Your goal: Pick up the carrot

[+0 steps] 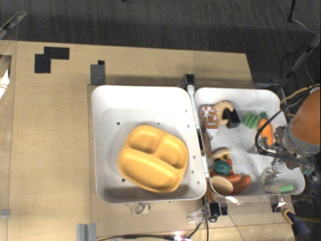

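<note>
The carrot [265, 130] lies in the right bin [235, 97], near its far right side. It is orange, with a green leafy top [251, 119] pointing left. A black cable loops over its lower part. The arm's orange band [307, 118] and grey wrist sit just right of the carrot. The gripper [274, 171] hangs below the wrist, over the bin's right front part, a little nearer the front than the carrot. Nothing shows between its fingers.
A big yellow loaf [153, 157] fills much of the left bin [108, 109]. The right bin also holds a brown box [209, 117], a black piece [231, 117], a teal toy [223, 168], a red sausage [242, 181] and a small green piece [286, 188].
</note>
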Motion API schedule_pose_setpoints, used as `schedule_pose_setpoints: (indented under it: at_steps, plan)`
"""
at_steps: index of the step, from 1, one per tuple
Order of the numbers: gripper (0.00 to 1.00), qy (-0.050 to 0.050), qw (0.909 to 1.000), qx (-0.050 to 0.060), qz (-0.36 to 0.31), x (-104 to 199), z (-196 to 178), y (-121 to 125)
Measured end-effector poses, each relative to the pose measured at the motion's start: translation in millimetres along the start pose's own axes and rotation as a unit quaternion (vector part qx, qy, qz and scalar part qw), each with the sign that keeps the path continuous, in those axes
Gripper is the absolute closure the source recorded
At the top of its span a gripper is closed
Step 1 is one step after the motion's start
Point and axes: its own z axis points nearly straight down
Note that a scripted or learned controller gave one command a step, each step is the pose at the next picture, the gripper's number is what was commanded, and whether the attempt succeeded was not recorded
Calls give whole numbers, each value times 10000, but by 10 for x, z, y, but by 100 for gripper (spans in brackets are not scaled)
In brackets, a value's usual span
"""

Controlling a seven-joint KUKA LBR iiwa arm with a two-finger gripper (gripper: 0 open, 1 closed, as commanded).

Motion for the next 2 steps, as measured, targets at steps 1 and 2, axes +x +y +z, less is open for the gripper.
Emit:
schedule_pose_setpoints:
  at_steps: [1, 2]
  plan:
    - [0, 26, 9925, -12, 1222, -620, 21, -101]
    - [0, 32, 9855, -14, 1696, -1287, 40, -214]
